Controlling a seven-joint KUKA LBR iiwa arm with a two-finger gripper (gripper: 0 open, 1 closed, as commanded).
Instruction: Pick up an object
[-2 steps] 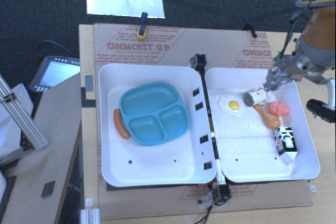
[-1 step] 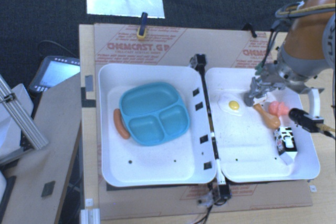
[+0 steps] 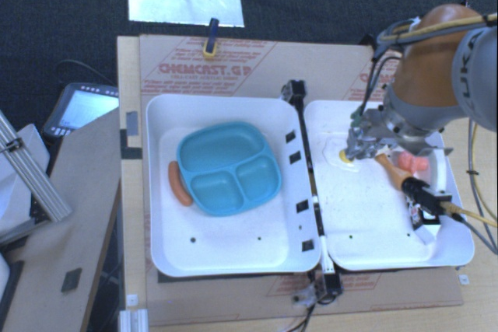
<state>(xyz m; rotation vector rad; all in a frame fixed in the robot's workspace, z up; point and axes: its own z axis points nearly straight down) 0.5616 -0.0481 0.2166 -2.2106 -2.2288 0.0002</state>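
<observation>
The gripper hangs low over the right bin, in the far half of it, and I cannot tell from this slanted view whether it is open or closed, or whether it grips anything.

Directly under its tip, and just touching it in the picture, lies a small pale yellow object on the bin floor. This is the nearest thing to pick, so I judge that the coming move is almost straight down, with very little sideways travel. The object looks flat and roundish, without a clear long axis, so the wrist angle probably matters little.

Just beside the gripper, on the side of the arm, an orange stick-like piece lies with its long axis slanting away from the gripper, and a pink object sits behind it, partly hidden by the arm.

Much farther from the gripper, across the divider, the left bin holds a blue divided tray and an orange sausage-shaped toy touching the tray's far edge.
</observation>
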